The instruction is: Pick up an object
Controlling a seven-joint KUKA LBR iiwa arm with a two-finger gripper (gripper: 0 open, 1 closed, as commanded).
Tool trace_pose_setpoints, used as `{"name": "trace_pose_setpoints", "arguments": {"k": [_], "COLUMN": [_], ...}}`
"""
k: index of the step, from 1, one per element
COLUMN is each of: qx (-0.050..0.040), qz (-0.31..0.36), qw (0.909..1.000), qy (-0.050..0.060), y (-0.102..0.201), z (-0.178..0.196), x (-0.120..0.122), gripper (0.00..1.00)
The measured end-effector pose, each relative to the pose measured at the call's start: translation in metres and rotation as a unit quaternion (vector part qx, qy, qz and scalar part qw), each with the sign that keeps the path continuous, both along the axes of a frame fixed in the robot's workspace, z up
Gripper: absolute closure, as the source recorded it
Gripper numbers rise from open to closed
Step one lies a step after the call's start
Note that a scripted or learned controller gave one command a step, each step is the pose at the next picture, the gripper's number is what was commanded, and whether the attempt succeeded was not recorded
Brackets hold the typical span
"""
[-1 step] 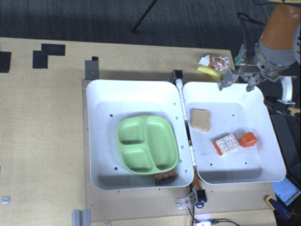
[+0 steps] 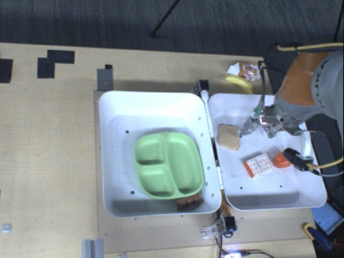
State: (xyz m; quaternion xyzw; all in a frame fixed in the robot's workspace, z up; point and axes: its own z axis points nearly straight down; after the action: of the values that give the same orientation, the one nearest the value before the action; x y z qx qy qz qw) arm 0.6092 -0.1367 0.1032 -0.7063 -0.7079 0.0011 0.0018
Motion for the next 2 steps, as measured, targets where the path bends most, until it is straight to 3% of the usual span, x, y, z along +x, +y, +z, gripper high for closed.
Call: {"name": "trace_pose_setpoints", "arguments": {"k": [1,2], "qx": [-0.0017,0.0001], "qz": [0.000,0.001], "qw": [1.0000,0.9999], "qy": [-0.008,-0.010], "y": [0.050,0.052], "z": [-0.014,-0.003], "x": [-0.026,-0.024], "gripper": [0.00,1.00]}}
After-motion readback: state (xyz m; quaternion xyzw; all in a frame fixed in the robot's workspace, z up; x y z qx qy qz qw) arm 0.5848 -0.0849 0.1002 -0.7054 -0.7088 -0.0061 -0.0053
